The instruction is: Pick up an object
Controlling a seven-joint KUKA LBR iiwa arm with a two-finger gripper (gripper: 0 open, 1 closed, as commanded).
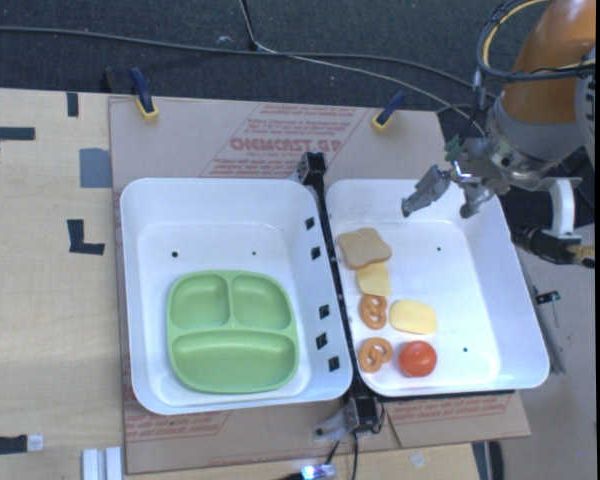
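In the right bin [500,268] lie a slice of toast [363,247], a pale yellow block [374,280], a yellow cheese-like piece [413,317], two pretzels [373,312] [375,354] and a red tomato [417,359]. My gripper [447,199] hangs over the bin's back right corner, up and to the right of the toast. Its two grey fingers [423,192] are spread apart with nothing between them.
The left bin [140,218] holds a green divided plate [233,330]. A black divider [320,258] runs between the bins. Blue and yellow clamps [142,96] [386,114] pin the cardboard sheet at the back. Cables cross the dark floor behind.
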